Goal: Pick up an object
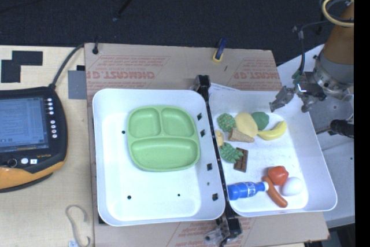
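Fingers spread wide, nothing between them: the gripper hangs over the right bin at its one o'clock corner. Banana lies just toward seven o'clock, ungrasped. Pick not started.

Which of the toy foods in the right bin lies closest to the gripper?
The yellow banana, at the pile's upper right edge, lies closest to the gripper; the other foods lie farther left or lower.

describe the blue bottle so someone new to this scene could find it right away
Start at the right-hand white bin, the one full of toy food. Along its near edge, beside the divider, lies the blue bottle on its side. It is the only blue item there, left of a red tomato.
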Controlling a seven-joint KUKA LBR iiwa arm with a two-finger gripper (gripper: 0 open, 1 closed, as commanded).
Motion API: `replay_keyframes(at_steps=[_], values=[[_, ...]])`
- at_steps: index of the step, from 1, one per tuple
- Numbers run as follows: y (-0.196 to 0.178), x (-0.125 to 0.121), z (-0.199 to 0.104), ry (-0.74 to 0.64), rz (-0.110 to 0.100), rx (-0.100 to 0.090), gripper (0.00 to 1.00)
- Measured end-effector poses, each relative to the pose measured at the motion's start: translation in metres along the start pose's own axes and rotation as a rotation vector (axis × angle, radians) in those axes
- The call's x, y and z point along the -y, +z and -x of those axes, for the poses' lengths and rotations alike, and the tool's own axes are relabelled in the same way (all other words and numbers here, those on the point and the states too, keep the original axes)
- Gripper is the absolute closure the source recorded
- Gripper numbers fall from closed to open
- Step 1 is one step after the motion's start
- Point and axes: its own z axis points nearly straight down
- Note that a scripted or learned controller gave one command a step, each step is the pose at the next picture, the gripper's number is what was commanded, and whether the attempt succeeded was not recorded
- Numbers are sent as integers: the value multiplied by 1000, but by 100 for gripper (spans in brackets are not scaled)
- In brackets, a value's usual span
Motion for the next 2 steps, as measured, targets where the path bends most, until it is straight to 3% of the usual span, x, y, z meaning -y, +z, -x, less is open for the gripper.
replay_keyframes(at_steps=[1,2], values=[[53,-8,-7,-1,1,-1,0],[103,1,-7,-1,5,3,0]])
